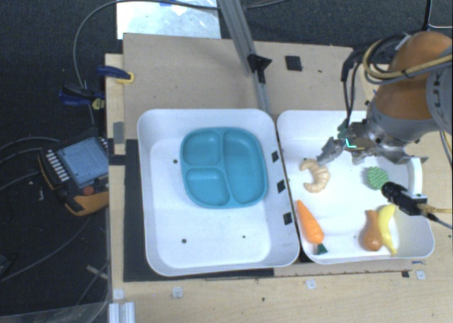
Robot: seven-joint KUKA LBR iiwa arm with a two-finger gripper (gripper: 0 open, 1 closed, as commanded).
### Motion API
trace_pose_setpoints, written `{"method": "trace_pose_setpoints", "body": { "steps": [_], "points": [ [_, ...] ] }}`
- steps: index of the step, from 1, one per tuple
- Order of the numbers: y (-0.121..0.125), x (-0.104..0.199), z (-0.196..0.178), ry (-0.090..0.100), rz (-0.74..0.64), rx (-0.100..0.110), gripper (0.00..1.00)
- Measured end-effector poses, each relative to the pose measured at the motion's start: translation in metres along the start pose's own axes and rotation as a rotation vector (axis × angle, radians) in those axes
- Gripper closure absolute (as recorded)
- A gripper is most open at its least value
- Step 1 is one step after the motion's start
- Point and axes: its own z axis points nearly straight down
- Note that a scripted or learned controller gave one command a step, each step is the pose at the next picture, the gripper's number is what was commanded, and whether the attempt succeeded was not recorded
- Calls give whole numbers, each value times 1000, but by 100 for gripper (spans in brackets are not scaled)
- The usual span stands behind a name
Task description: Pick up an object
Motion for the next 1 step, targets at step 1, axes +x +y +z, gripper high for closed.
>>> {"method": "trace_pose_setpoints", "body": {
  "steps": [1],
  "points": [
    [1,0,-1,0,0,-2,0]
  ]
}}
